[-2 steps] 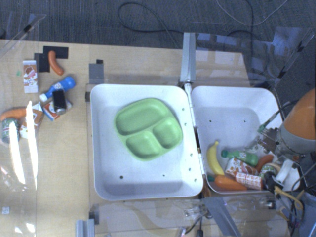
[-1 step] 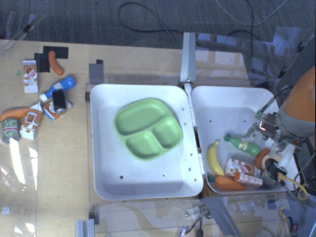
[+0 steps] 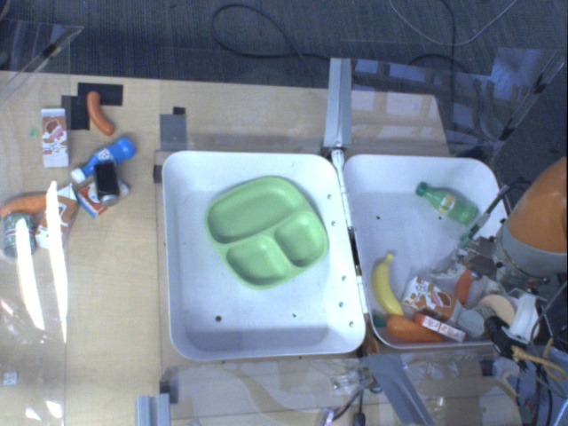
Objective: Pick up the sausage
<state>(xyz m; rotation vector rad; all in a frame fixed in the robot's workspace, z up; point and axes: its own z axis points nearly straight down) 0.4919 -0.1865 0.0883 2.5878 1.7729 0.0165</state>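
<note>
Camera view puts the arm (image 3: 540, 224) over the right bin's (image 3: 390, 180) near right corner, its gripper (image 3: 468, 269) low among the clutter there; its grip state cannot be told. Just beside it in that bin lies the reddish sausage (image 3: 463, 287), with a banana (image 3: 383, 284), a carton (image 3: 430, 298) and a green bottle (image 3: 448, 202); a green tray (image 3: 266, 231) sits in the left bin (image 3: 191, 327).
</note>
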